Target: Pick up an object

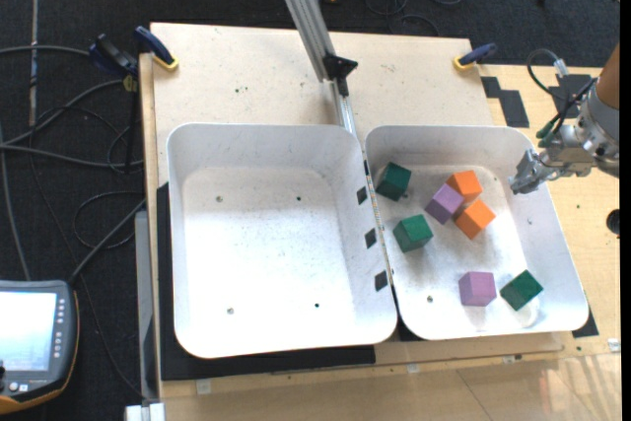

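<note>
gripper (525,178), grey metal, sits at right bin's (552,234) rim; can't tell its grip; nothing seen held; matte cubes in that smooth white bin: 3 green (413,232), 2 orange (475,217), 2 purple (445,203).

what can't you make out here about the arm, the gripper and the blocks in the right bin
- Arm: cut off by the camera view's right edge, so most of it is unseen.
- Gripper: small and blurred at the right bin rim; whether it is open or shut cannot be told.
- Lower green block: whether it touches the bin's wall is unclear from this slant.
- Orange blocks and purple block: clustered; touching or apart is uncertain.
</note>
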`<state>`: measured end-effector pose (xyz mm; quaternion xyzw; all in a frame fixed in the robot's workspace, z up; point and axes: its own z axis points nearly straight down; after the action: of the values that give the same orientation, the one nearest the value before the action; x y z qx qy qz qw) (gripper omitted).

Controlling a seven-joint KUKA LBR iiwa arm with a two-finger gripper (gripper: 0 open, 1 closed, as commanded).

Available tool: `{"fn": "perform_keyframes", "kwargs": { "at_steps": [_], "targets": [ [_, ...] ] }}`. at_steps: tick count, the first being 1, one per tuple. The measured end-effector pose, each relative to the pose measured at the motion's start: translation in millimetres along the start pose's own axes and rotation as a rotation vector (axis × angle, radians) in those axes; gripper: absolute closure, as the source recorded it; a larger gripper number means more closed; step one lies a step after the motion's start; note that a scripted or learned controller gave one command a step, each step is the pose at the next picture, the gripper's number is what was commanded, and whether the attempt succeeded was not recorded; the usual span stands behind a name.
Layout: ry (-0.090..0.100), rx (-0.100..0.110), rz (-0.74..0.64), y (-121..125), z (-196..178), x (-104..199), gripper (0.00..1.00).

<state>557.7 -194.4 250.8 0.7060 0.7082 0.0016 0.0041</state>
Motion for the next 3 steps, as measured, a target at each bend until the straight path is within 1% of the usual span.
{"fn": "perform_keyframes", "kwargs": {
  "at_steps": [1,2,3],
  "targets": [
    [0.004,0.008,-0.004,4,7,47,1.00],
    [0.004,0.006,-0.005,24,11,96,1.00],
    [0.006,0.009,-0.005,27,19,153,1.00]
  ]
}}
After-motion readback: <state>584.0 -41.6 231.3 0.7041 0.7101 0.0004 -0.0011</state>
